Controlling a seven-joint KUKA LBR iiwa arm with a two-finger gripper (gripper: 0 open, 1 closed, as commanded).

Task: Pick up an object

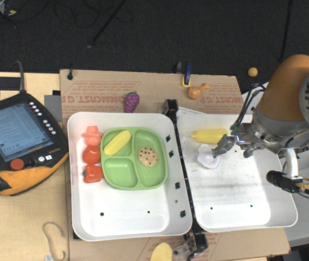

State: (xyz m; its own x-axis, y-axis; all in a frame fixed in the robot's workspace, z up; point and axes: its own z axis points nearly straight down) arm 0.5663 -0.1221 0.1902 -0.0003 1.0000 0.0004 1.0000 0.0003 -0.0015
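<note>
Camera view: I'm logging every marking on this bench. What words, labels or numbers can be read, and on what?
Cardboard sheet behind the bins: red print, upside down in this view, too blurred to quote for certain.
Handheld control pad, screen: lines of text, too small to read.
Control pad buttons: markings too small to read.
White bins, green plate, toy food: no text seen.

Arm (pixel 285 105): grey body, broad orange band above the wrist
Cables (pixel 245 109): thin, dark, looping beside the wrist
Gripper (pixel 223 145): grey metal
</note>
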